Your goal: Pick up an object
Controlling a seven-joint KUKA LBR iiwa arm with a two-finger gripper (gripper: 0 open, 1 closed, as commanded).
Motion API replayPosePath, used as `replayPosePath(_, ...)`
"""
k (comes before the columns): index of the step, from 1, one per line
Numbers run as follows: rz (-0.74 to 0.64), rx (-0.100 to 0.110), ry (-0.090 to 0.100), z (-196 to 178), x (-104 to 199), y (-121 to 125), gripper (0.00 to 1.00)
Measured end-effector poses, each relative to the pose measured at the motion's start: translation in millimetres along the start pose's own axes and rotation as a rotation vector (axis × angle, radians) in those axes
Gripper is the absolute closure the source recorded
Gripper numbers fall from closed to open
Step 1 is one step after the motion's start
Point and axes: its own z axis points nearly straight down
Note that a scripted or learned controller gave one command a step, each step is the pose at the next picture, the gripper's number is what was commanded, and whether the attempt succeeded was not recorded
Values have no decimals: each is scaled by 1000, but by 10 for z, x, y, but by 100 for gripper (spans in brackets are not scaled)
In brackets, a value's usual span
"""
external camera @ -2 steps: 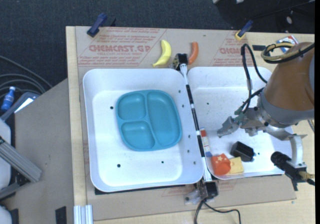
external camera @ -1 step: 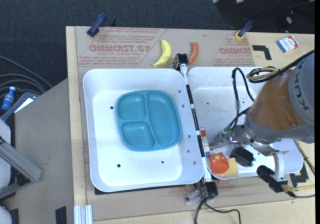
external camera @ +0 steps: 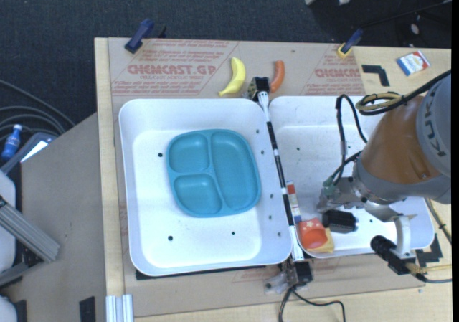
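Observation:
A small orange-red object with a yellowish edge (external camera: 313,235) lies in the near left corner of the right bin (external camera: 308,134). My gripper (external camera: 336,217) hangs low over that bin, just right of and slightly behind the orange object; its dark tip is close to the object, and whether it touches I cannot tell. The grey arm with its orange band (external camera: 401,148) reaches in from the right and hides the bin's right half. A blue divided plate (external camera: 213,171) rests in the middle of the left bin (external camera: 143,206).
A yellow banana (external camera: 234,77) and an orange carrot-like toy (external camera: 277,75) lie on the board behind the bins. A black divider strip (external camera: 276,163) runs between the bins. Clamps sit at the board's far edge, and cables trail at the near edge.

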Motion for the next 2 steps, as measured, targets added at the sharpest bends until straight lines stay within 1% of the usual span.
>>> replayPosePath(1, -2, 1, 2, -907, 567, 738, 100)
replayPosePath(2, -2, 3, 1, -903, 563, 734, 0)
